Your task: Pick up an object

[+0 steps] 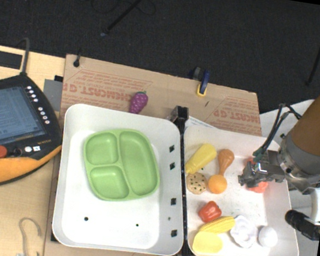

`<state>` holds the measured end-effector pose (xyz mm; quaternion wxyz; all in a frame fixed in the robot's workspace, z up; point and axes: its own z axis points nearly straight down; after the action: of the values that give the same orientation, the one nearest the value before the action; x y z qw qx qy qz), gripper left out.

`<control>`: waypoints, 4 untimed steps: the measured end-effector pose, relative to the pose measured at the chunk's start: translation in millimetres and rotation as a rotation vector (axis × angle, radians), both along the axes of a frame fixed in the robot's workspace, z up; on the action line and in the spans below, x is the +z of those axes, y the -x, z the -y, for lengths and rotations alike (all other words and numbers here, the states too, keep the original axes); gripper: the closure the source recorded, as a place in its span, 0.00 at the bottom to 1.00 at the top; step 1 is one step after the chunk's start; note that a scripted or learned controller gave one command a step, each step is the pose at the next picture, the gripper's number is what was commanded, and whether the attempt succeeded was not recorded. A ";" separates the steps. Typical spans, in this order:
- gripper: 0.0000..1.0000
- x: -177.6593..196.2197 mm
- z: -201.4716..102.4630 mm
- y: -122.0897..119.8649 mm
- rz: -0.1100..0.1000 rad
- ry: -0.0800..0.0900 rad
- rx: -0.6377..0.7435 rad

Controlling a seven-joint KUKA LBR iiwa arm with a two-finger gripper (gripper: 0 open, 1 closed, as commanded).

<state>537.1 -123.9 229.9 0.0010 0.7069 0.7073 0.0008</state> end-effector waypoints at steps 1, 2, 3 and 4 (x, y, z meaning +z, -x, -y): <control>1.00 -11.1 -38.7 -42.7 -0.003 -0.002 0.003; 1.00 -4.2 -63.5 -80.5 -0.002 -0.001 0.002; 1.00 6.3 -67.8 -82.3 -0.003 -0.001 -0.001; 1.00 7.1 -68.6 -76.2 -0.006 0.000 -0.002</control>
<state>613.3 -55.2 237.0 -0.0013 0.7078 0.7064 -0.0011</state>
